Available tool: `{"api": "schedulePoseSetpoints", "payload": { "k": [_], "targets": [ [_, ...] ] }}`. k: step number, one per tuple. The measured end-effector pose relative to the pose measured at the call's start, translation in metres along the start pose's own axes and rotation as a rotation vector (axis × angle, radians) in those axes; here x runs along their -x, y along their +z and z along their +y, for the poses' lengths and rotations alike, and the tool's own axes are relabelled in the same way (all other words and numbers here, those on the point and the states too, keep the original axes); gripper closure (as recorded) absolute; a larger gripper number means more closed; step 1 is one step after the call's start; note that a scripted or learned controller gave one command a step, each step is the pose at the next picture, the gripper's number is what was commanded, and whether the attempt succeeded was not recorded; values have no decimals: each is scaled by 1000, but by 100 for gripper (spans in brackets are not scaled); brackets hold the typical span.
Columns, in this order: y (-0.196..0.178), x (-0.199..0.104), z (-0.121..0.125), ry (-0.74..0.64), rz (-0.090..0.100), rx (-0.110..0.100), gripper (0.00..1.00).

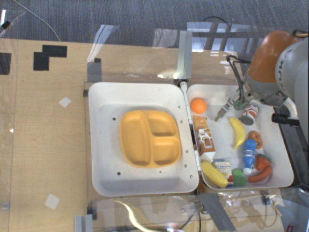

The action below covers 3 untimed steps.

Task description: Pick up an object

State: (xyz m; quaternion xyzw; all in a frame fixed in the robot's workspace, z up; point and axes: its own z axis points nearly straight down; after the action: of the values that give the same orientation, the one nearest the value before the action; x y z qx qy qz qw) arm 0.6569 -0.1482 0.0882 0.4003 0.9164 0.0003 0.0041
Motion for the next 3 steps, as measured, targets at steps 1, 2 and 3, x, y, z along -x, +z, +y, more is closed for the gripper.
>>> {"api": "schedulePoseSetpoints", "payload": {
  "k": [1,2,3],
  "targets": [
    [-8,-50,28,-96,0,4,0],
    [0,-35,29,-619,-3,4,0],
    [-11,-56,35,-604,-1,5,0]
  ]
}}
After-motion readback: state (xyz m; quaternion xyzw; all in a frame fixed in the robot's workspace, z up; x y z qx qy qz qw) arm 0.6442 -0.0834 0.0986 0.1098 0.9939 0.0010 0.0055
